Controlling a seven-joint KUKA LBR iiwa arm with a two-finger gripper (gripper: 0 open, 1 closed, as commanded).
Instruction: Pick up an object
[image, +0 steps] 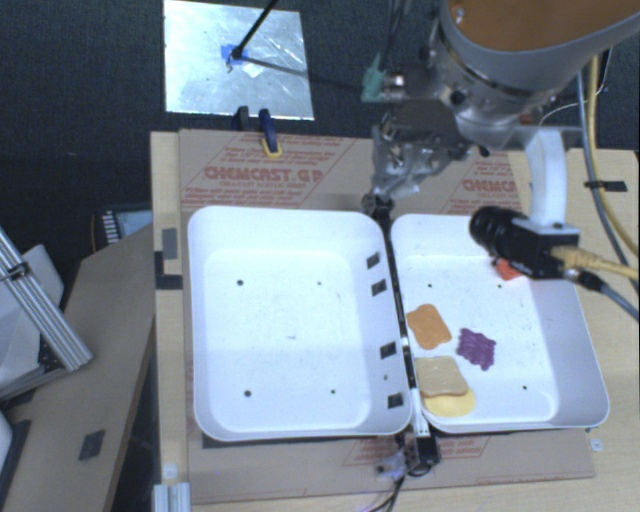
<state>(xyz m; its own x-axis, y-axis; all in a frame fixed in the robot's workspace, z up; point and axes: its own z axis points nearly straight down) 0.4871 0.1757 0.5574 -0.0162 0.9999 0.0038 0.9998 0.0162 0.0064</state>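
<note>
white plastic, left bin (285, 320): shallow tray, bare floor with a few dark specks. a black clipped seam (395, 320) joins it to the right bin (560, 360).

right bin, contents near its left wall: an orange flat piece (428, 325), just right of it a purple knobbly piece (476, 347), and below the orange one a tan slice (441, 376) lying on a yellow piece (453, 403). a small orange-red item (508, 269) lies partly hidden under a black cylindrical fitting (510, 238) at the bin's upper middle.

gripper (400, 180): hangs above the far rim, over the seam between the bins. finger opening cannot be determined from this angle; nothing is seen held.

governing relation, as judged: the orange flat piece is the nearest candidate, lying toward the near side of the bench and slightly right of the gripper, well apart from it. its long axis runs roughly from upper left to lower right. the pick is not yet begun.
</note>
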